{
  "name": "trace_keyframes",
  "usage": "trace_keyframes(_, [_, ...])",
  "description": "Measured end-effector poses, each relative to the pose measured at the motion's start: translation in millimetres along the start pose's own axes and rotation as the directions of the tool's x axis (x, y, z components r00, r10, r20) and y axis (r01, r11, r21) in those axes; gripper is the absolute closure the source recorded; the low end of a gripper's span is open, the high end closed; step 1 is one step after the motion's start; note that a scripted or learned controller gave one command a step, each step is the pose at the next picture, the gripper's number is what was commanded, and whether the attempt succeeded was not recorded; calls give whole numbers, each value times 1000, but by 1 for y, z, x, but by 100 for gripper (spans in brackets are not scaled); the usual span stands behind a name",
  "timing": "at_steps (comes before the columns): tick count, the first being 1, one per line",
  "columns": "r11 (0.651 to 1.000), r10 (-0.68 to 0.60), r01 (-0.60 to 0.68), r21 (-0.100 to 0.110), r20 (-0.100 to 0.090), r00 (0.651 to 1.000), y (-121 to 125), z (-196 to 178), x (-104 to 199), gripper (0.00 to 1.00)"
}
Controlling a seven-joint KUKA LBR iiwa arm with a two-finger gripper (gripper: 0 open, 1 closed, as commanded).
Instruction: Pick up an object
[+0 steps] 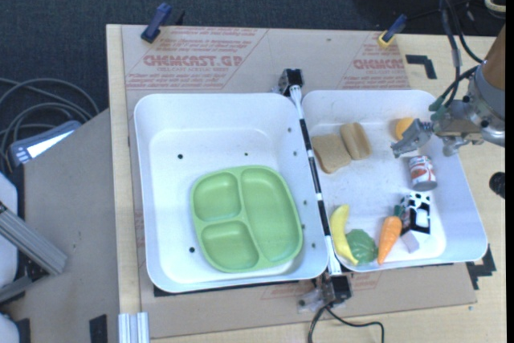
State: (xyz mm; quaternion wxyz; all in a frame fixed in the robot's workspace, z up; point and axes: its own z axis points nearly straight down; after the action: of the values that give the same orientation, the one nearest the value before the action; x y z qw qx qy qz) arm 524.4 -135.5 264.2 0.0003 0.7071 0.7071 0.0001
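The jaws (409, 142) hung over the right bin (470, 209), just above a small can (421, 171); open or shut, can't tell. Best approach: drop straight onto the can, clear of the orange piece (403, 127). Same bin held bread (341, 146), banana (341, 233), carrot (389, 238); left bin (161, 132) held a green tray (241, 217).

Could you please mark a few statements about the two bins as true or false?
1. The green tray lies in the left bin. True.
2. The banana is in the left bin. False: it lies in the right bin, by the divider.
3. The carrot lies next to the green toy. True.
4. The can sits on the tray. False: it is in the right bin, just below the hand.
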Motion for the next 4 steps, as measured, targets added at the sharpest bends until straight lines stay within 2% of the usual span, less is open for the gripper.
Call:
trace_keyframes(1, [1000,-1,1,1,0,1000,89,97,25,0])
trace_keyframes(2, [1000,0,0,-3,0,1000,106,177,34,0])
trace_keyframes(3, [1000,0,0,-5,1,1000,142,177,16,0])
trace_keyframes(4, [1000,1,-1,-4,0,1000,125,177,20,0])
